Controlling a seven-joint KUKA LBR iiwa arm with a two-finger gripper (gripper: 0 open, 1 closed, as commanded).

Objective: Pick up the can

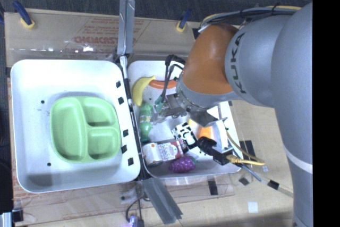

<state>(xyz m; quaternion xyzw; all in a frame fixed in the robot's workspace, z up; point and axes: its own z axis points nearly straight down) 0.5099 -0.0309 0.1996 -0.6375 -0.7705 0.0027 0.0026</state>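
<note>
The can (161,151), white with a red label, lies on its side at the front left of the right bin (139,67). Purple grapes (182,164) touch its right end. The grey arm with the orange band (212,61) hangs over the middle of this bin. My gripper (163,106) points down and left below the wrist, near a green bottle (145,117) and a little behind the can. Nothing is visibly held in it. The arm hides much of the bin's right half.
A yellow banana (139,89) lies at the back left of the right bin, with an orange object (159,83) beside it. An orange piece (207,129) and black-and-white item (184,132) sit under the wrist. The left bin (32,77) holds a green divided tray (84,127).
</note>
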